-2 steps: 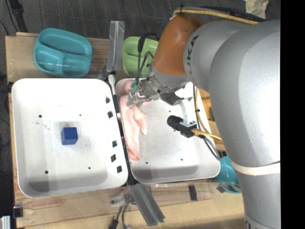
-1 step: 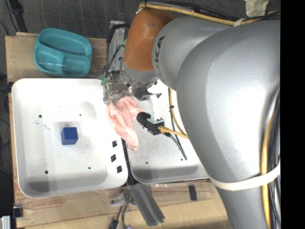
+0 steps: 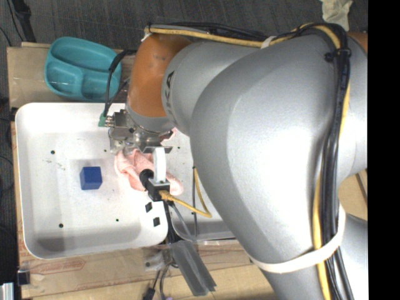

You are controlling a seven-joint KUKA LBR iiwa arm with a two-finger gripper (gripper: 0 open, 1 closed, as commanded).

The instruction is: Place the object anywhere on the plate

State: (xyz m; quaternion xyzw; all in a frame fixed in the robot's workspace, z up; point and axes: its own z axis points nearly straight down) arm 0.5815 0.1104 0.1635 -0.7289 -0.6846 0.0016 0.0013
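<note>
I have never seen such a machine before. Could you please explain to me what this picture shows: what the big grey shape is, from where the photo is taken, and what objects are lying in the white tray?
The big grey shape is a robot arm, with an orange band near its wrist. It reaches in from the right of the picture. The photo comes from one fixed camera above the bench, looking down at a slant, so the arm hides much of the scene.

At the arm's end is a gripper, a tool with two fingers for picking things up. It sits low over a pink, crumpled, soft-looking thing, partly hidden. I cannot tell whether it holds anything.

The white bin is a shallow tray. In it lies a small blue cube, apart from the pink thing. Behind the bin stands a teal plastic container.
</note>
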